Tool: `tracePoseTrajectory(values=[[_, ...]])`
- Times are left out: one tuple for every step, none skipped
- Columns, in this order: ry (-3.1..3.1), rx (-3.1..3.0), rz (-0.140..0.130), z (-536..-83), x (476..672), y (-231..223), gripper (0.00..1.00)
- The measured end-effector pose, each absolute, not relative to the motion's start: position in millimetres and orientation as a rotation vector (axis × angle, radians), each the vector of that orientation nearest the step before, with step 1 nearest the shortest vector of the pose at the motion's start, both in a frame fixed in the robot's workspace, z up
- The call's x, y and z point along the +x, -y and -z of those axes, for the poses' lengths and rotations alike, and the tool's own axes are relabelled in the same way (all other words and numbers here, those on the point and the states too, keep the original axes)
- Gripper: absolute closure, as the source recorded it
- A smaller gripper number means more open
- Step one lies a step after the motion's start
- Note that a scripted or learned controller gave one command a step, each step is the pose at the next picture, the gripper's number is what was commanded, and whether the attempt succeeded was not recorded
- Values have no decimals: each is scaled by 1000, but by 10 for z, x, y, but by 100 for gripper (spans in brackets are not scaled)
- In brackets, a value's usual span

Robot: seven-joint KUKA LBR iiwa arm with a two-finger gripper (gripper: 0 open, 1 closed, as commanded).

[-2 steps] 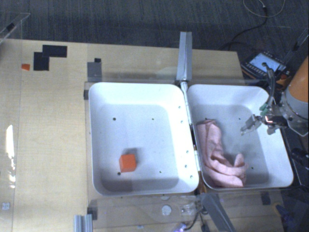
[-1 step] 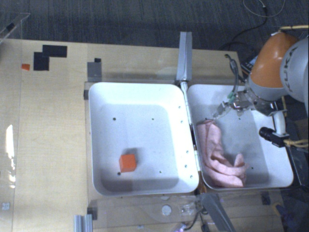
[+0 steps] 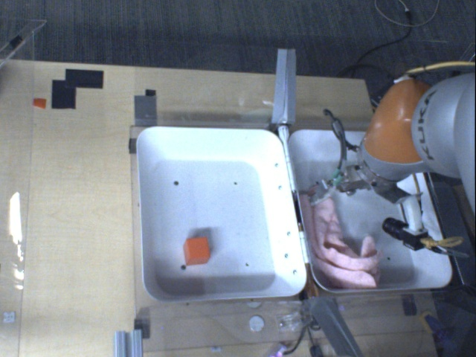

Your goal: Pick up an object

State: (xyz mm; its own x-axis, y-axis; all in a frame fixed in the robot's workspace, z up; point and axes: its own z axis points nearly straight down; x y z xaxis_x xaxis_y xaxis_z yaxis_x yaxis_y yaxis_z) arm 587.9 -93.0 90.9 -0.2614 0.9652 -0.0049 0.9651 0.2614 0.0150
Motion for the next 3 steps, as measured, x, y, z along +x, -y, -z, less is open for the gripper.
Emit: tracePoseTrajectory(values=[[-2523, 1845, -12, -911, 5143, 1295, 0], [-2515, 1836, -22, -1042, 5192, 1287, 100], [-2516, 1836, -21, -1042, 5191, 1288, 0]])
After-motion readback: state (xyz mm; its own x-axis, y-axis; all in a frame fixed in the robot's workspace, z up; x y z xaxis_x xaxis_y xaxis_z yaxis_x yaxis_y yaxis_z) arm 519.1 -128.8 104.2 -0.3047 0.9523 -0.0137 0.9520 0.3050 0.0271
